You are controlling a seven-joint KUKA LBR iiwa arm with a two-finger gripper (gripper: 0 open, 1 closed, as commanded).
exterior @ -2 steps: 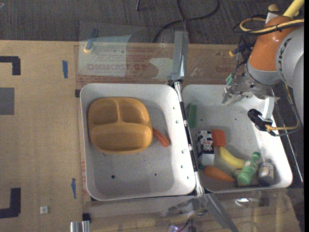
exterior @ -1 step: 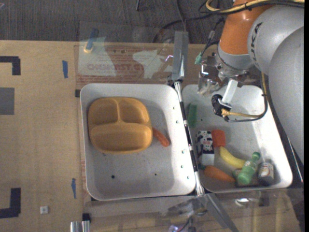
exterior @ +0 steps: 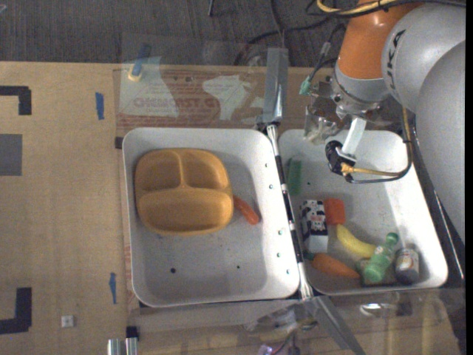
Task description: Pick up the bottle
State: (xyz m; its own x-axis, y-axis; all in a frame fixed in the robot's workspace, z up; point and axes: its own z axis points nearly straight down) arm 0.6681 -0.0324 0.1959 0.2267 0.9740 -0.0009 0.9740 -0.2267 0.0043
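Cardboard-covered surface (exterior: 59,198) carries both bins. I see the bottle (exterior: 379,257) lying diagonally at the right bin's (exterior: 414,198) near corner, well apart from the hand (exterior: 325,128); its state I cannot tell.

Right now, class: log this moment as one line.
gripper: above right bin's far end | green bottle: lying at near end, ungrasped | phase: approach

Both bins (exterior: 199,287) look like smooth matt white plastic; the green bottle (exterior: 379,259) shines translucent, and the bench (exterior: 59,220) resembles dull, rough cardboard.
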